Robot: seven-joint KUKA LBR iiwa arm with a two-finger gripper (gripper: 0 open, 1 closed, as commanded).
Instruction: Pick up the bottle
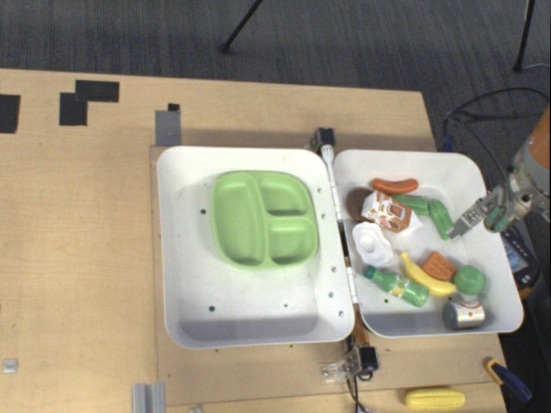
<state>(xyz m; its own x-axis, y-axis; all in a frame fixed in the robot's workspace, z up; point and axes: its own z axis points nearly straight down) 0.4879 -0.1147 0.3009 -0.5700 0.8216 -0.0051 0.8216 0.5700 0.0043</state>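
Note:
A small green bottle (396,284) lies on its side in the right bin (508,308), near the front left, next to a yellow banana (424,274). A white, bottle-like container (371,243) lies just behind it. My gripper (472,219) hovers over the right edge of that bin, at about the bin's middle depth, beside a long green vegetable (433,211). It is well to the right of the green bottle and nothing shows in its grasp.
The right bin also holds a sausage (394,185), a red-and-white carton (388,214), an orange piece (439,265), a green ball (470,278) and a silver can (465,315). A green divided plate (263,218) lies in the left bin (185,317). A yellow object (435,397) rests on the bench in front.

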